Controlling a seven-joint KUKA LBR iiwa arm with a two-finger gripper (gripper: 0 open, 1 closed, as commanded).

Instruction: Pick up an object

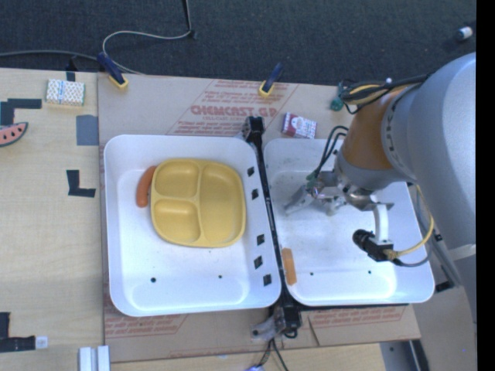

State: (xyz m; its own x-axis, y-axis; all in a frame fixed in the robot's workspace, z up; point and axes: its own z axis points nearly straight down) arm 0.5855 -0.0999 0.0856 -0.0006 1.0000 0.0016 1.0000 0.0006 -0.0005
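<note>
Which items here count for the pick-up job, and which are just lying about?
For the job:
gripper
yellow divided plate
orange sausage-like piece
small orange piece
left bin
right bin

Lying about:
red-and-white packet
patterned block
watermelon slice toy

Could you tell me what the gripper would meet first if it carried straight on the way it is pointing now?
The gripper points toward the view's left, low over the right bin. Straight on, it would probably meet the divider between the bins first, though its height above the floor is unclear. The yellow plate lies beyond.
</note>
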